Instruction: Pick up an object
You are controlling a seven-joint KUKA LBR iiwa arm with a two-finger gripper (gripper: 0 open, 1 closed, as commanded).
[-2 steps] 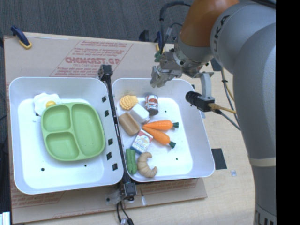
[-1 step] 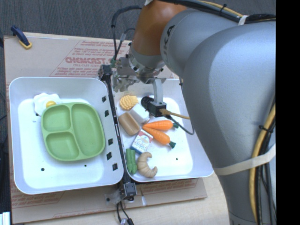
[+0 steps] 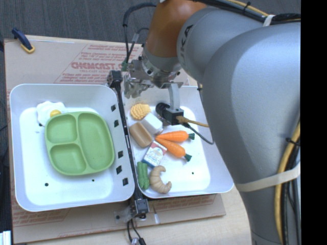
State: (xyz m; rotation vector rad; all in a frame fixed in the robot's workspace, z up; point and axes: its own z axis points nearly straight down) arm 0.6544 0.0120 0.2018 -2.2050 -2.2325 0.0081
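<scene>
- Nearest the gripper: a small yellow corn cob, stubby and bumpy, lying in the upper left corner of the right bin.
- Sits just below the gripper in the picture, close but with no visible contact, and not seen between its tips.
- Touches or nearly touches a white block at its lower right, with a tan block just under that.
- Further down the same bin: two orange carrots side by side, a small printed carton, a green vegetable along the left wall, and a croissant at the bottom.
- In the left bin: a green divided plate, partly covering a fried egg at its upper left.
- Cannot tell whether the gripper is spread or closed: tips lost in grey metal and shadow at the bin's rim.
- Right bin's far right corner hidden behind the arm's bulk.
</scene>
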